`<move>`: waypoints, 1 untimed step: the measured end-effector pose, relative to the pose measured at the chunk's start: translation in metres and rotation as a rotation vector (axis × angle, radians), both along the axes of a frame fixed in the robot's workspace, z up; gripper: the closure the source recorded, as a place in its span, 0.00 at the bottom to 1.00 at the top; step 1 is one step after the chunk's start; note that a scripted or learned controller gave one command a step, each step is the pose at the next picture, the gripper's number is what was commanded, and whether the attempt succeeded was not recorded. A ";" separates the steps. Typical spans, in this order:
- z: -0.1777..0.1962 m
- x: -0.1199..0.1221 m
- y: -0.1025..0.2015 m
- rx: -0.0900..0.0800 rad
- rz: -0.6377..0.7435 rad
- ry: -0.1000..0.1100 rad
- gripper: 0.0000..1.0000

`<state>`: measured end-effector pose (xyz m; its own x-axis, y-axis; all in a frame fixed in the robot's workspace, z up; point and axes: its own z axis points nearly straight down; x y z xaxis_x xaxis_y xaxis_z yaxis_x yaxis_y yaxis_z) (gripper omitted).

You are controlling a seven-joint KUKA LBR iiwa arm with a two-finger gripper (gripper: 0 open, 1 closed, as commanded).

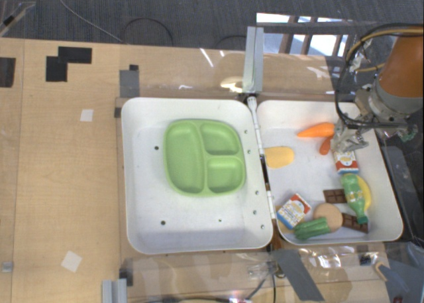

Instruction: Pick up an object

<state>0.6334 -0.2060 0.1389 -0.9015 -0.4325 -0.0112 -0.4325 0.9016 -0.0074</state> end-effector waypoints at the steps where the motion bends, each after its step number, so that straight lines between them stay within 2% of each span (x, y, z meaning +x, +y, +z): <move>1: -0.001 0.000 0.001 0.001 0.001 0.001 0.00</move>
